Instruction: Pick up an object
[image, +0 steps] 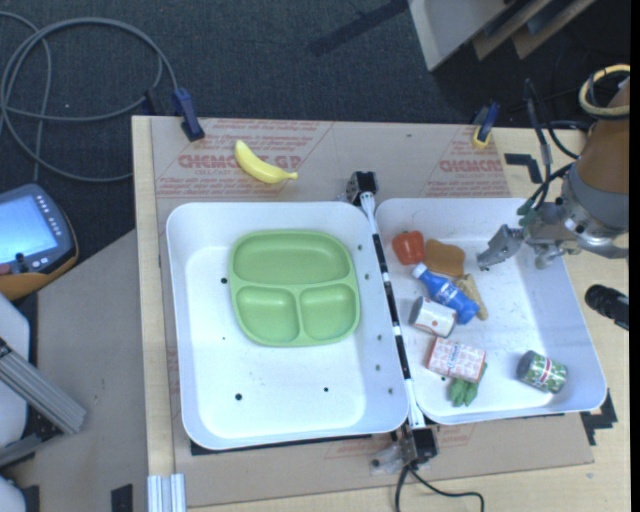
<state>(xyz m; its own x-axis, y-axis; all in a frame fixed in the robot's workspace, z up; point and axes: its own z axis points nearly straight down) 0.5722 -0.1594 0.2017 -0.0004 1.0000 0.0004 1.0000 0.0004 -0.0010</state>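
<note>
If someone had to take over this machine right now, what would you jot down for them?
Tool: hanging above the right bin, near its far right side, nothing between its fingers.
Right bin holds: red item, brown item, blue bottle, small white box, pink packet, green can.
Left bin: green divided plate.
Done: nothing picked.
Left: grasp one item.
</note>
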